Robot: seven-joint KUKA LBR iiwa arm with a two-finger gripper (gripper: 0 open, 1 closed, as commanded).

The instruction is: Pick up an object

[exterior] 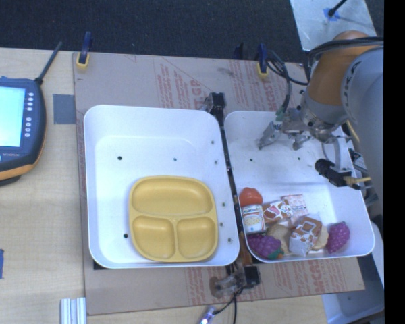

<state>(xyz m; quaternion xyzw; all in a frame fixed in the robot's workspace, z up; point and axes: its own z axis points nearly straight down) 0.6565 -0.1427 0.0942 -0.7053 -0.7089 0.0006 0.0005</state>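
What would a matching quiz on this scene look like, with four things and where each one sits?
Things:
1. yellow tray
2. gripper
3. small bottle
4. handheld screen

Places:
A. on the bench, left of both bins
B. far end of the right bin
C. in the left bin
D. near end of the right bin, by the middle wall

Pairs: 1-C, 2-B, 3-D, 4-A
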